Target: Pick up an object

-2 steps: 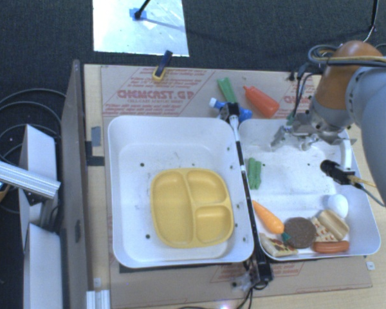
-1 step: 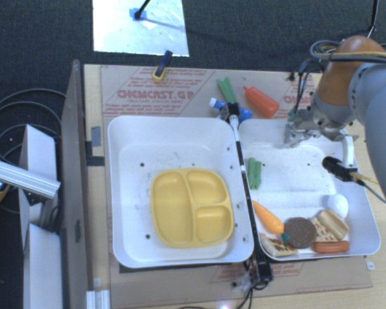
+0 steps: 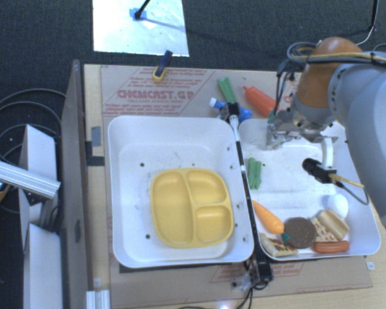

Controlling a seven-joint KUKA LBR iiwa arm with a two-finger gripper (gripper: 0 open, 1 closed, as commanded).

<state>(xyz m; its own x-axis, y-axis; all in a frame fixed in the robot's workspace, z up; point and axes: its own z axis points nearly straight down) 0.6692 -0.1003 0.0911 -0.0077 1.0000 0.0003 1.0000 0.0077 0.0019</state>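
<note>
Camera view: the gripper (image 3: 278,136) hovers at the right bin's (image 3: 367,227) twelve o'clock edge, nothing seen between its fingers; whether they stand apart or together cannot be told. Toy food, a carrot (image 3: 268,216), cookie (image 3: 300,232), egg (image 3: 338,205) and sausage (image 3: 330,246), crowds the bin's six o'clock corner, well apart from it; a descent here would likely close on bare floor, and tight packing risks a grab that slips

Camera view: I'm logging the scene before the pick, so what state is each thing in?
Yellow tray: lying flat in left bin, compartments bare.
Carrot: lying in right bin, by the divider.
Egg: resting in right bin, untouched.
Gripper: low over right bin's far corner.
</note>
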